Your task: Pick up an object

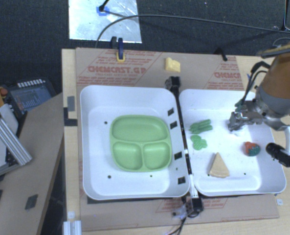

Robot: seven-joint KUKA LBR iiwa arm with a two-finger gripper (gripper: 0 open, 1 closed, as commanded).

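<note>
In the right bin point(218, 98) lie two green toy pieces: a longer one point(201, 127) and a smaller one point(198, 142) just below it. A tan wedge point(217, 166) rests near the bin's front, and a small red and teal object point(251, 149) sits toward the right side. My gripper point(236, 121) hangs over the right bin's upper right area, to the right of the green pieces and up-left of the red and teal object. Nothing shows between its tips.
The left bin point(93, 111) holds a green divided plate point(139, 143). A yellow block point(172, 64) lies on the cardboard behind the bins. A black hinge strip point(180, 131) runs between the bins. A grey device point(30, 94) and a metal rail point(5, 136) stand on the left.
</note>
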